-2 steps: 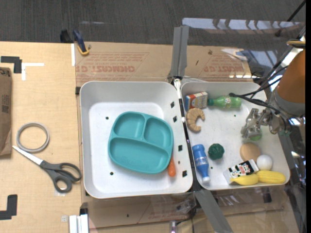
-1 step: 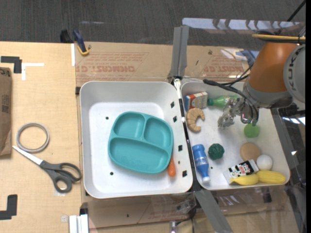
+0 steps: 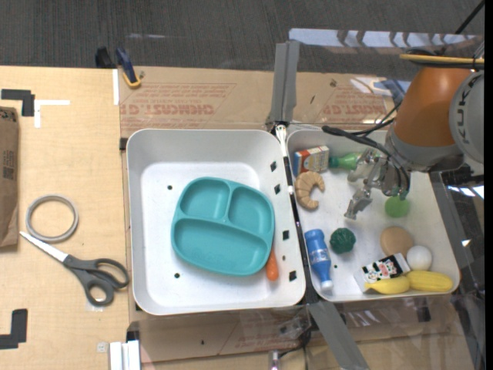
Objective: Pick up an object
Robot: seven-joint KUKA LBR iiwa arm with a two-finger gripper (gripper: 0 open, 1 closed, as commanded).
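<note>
Wooden bench (image 3: 62, 145), scissors (image 3: 81, 268), tape roll (image 3: 51, 217), two white bins (image 3: 146, 230), jaws' spread cannot be told.

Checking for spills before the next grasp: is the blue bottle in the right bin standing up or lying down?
Lying down. The blue bottle rests on its side on the right bin's floor, its length running along the left wall.

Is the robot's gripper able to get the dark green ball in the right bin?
Probably yes. The gripper hangs in the right bin, and the dark green ball lies just below it in the view, with bare floor around it. The blue bottle lies beside the ball, apart from it.
</note>
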